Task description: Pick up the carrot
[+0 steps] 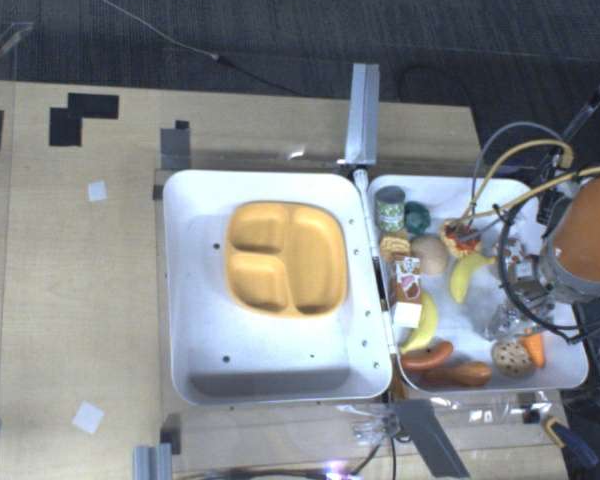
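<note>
Carrot (534, 349) perhaps half-hidden by cables (520, 303)

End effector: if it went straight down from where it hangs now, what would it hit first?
Probably the bin floor just left of the carrot. The end effector seems to point down there, though depth is unclear from this slanted view.
</note>
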Motion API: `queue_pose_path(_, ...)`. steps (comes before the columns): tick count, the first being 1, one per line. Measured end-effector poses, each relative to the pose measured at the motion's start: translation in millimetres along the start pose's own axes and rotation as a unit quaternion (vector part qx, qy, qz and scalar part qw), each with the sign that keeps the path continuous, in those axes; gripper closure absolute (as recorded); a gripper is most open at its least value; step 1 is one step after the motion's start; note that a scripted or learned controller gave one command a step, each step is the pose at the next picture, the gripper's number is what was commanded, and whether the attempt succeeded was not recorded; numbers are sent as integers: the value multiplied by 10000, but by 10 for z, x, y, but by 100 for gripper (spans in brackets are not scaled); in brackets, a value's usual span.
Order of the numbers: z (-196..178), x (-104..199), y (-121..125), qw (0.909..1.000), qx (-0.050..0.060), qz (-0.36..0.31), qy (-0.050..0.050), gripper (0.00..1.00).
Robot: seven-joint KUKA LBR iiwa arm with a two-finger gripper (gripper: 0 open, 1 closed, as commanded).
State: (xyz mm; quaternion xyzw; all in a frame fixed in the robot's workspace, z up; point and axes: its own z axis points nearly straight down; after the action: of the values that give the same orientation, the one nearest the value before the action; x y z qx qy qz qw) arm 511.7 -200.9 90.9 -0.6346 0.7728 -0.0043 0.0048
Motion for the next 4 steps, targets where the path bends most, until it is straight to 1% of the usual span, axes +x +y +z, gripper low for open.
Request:
queue_pose_path(1,-21,79,199,10000,-4,-18,-2,100)
queue_pose_path(2,-3,-1099,23,9909,25,1345,-24,100)
queue_pose_path(3,0,-94,220,9998,29,-203,27,100)
queue_pose_path(4,-38,68,129,10000,-23,10,0,100)
